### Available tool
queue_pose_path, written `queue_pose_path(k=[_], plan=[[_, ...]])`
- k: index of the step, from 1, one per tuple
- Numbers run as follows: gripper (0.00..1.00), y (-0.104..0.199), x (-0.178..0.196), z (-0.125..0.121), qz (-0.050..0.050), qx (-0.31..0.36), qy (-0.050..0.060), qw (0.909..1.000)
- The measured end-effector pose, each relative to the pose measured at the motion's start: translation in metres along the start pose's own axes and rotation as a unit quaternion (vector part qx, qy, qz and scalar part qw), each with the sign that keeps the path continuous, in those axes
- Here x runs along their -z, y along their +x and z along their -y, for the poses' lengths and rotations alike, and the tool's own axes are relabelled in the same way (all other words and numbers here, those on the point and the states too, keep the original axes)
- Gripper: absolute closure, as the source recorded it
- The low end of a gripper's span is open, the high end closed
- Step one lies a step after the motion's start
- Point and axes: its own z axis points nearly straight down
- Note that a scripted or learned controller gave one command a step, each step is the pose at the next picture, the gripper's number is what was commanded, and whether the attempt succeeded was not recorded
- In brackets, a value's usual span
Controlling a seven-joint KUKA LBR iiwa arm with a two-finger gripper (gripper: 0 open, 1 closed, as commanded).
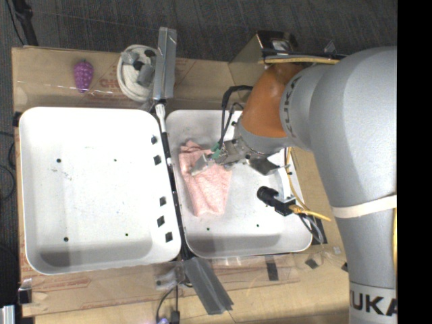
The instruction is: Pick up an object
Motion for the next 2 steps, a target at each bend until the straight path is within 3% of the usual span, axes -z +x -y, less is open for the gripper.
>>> queue_pose_path(k=[1,2], plan=[[1.00,0.001,0.010,-0.001,-0.001,0.002,0.000,1.0000],[1.00,0.039,0.130,-0.029,0.000,-0.033,0.002,0.9995]])
